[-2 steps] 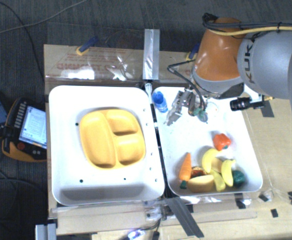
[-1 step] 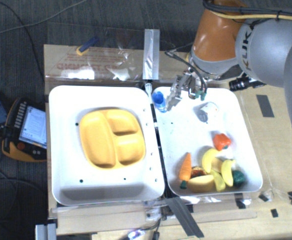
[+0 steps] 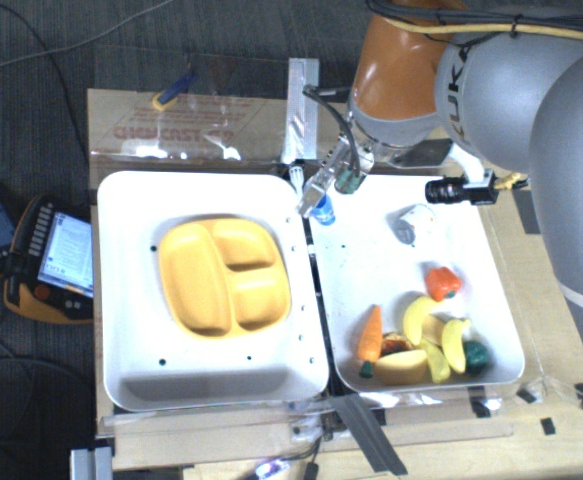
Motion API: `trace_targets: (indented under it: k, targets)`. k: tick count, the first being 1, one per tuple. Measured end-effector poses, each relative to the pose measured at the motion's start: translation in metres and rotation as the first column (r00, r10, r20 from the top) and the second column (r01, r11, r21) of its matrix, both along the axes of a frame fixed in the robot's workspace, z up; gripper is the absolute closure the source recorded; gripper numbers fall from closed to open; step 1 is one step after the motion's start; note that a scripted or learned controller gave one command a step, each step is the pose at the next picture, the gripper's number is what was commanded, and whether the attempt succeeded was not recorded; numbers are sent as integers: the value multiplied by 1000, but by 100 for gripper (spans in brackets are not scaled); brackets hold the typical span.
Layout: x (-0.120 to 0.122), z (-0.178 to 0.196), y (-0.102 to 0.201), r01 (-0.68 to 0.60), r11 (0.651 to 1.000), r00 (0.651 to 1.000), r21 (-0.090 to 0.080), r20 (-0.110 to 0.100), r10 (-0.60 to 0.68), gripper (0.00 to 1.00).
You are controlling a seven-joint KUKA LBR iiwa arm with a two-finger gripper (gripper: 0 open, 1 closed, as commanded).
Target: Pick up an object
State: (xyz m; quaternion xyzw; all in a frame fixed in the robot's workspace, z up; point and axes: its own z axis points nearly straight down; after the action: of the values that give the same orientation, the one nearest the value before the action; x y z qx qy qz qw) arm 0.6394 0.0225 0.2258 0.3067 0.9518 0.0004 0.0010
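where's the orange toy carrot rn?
The orange toy carrot lies in the right white bin, near its front edge, at the left end of the toy food pile, just left of the yellow banana.

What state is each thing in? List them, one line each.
Claw: above the left rim of the right bin, nothing seen held.
Yellow tray: flat in the left bin, right way up.
Carrot: lying loose.
Bananas: piled with other toy food.
Orange-red piece: apart from the pile.
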Motion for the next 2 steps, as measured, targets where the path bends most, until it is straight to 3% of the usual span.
trace_targets:
  k: [1,2]
  targets:
    - [-1,-6,31,-284,959,959,-3,-2,284,100]
    - [-23,-10,62,-628,778,778,0,0,628,100]
